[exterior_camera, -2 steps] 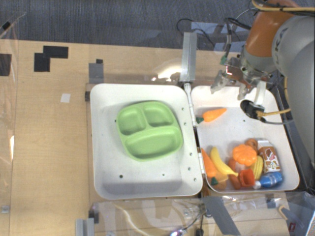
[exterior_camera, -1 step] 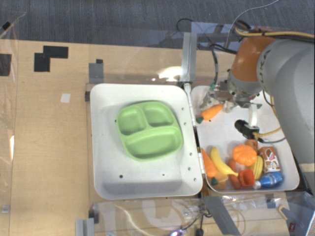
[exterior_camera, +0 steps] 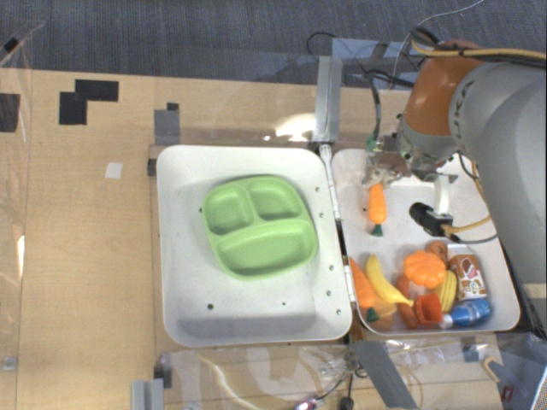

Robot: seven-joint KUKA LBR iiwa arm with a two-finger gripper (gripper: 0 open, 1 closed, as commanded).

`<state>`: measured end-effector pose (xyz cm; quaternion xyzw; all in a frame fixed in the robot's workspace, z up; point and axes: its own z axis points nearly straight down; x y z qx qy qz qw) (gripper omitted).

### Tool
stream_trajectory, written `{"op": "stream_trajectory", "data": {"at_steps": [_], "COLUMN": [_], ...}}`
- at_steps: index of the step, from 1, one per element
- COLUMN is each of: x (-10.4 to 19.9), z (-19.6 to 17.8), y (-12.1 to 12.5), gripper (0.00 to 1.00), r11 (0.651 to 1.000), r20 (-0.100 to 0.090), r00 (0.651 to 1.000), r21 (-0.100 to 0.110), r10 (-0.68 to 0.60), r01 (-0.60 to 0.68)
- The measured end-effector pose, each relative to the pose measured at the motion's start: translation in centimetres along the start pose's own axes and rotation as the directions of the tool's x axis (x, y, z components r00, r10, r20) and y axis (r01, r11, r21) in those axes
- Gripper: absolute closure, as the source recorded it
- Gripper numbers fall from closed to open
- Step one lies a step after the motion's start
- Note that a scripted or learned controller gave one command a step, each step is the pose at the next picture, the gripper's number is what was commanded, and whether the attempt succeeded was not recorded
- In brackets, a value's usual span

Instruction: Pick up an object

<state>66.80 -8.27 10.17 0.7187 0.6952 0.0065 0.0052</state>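
So we've got the gripper (exterior_camera: pixel 382 171) hanging right over the top end of the carrot (exterior_camera: pixel 376 205) in the right bin (exterior_camera: pixel 511 301), probably lining up a grab since it lies apart from the pile, though we can't tell its open/closed state.

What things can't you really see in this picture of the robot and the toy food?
- Gripper: its fingers blur together above the carrot, camera view.
- Toys in the right bin: the pile beside the pumpkin overlaps, hiding some pieces.
- Blue bottle: label too small.
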Motion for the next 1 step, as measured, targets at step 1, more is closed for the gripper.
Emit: {"op": "stream_trajectory", "data": {"at_steps": [1], "x": [4.60], "z": [-11.26], "y": [-1.55], "gripper": [1.00], "r11": [1.000], "r20": [0.002], "r00": [1.000], "r21": [0.009], "r10": [0.012], "r01": [-0.012]}}
